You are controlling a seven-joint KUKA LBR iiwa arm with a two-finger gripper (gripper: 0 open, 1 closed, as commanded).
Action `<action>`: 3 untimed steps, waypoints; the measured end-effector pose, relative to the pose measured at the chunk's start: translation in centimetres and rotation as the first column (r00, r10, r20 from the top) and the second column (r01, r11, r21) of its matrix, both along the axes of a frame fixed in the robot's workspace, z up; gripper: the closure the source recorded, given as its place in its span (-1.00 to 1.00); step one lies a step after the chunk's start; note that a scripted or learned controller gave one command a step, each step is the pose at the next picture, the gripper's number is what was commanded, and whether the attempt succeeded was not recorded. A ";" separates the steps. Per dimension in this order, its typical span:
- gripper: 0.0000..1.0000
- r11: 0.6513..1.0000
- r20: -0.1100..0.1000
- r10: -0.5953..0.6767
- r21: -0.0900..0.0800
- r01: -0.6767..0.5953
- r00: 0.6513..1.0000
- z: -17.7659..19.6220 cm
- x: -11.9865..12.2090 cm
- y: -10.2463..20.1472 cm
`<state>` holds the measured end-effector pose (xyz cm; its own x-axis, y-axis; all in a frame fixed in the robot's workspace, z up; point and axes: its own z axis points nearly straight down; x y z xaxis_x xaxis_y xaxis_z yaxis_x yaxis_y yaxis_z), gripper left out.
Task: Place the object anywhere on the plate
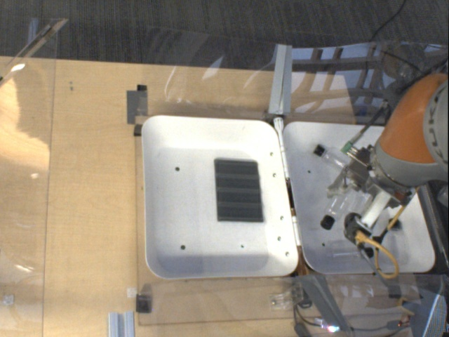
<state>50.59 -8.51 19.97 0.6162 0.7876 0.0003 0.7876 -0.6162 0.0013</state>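
The plate (238,189) is a dark ridged rectangle lying flat in the middle of the left bin (175,244). My gripper (347,199) hangs low over the middle of the right bin (305,188), below the orange wrist band (421,128). A small black object (327,222) lies on the bin floor just left of the gripper's lower end. Another small dark piece (318,149) lies near the bin's back left, beside a pale clear part. I see nothing plainly held.
A metal post (280,83) stands at the back between the two bins. A yellow cable loop (382,255) hangs from the tool near the right bin's front edge. Wooden bench surface extends to the left.
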 end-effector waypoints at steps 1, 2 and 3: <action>1.00 0.995 0.000 -0.098 0.001 0.098 0.995 -1.6 3.8 6.1; 1.00 0.965 0.000 -0.263 0.001 0.263 0.965 -1.6 13.9 10.7; 1.00 0.762 0.000 -0.648 0.005 0.648 0.762 -1.5 9.3 16.2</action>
